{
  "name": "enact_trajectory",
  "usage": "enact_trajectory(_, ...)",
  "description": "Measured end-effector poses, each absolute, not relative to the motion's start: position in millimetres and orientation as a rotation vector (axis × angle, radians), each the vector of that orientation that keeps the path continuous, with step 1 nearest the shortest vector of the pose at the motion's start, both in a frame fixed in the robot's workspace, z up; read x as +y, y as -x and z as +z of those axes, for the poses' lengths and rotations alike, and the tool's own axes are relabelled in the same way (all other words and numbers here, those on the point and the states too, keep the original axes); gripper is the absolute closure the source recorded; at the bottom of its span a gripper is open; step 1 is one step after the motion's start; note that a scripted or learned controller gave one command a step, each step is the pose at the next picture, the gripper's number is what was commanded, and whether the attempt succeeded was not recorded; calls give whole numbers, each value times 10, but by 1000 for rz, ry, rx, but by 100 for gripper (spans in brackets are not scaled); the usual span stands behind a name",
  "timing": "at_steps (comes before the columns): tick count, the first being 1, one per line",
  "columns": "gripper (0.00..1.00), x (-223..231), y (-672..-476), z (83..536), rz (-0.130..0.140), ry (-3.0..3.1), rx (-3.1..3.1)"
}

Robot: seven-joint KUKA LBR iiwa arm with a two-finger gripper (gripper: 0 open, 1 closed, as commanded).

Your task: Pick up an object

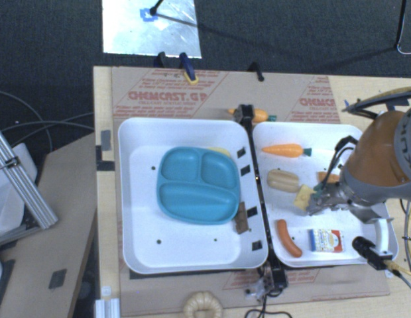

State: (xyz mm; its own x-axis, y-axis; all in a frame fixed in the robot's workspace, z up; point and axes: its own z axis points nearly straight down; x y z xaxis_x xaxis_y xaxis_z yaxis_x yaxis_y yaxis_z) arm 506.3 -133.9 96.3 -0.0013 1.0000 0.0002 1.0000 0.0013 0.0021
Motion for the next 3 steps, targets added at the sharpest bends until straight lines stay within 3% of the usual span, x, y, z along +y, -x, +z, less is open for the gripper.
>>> enact_trajectory(2,100,-1382,-5055,2015,3,-2215,2223)
enact_trajectory(3,100,-1383,-5069,2256,4,-2214,2224)
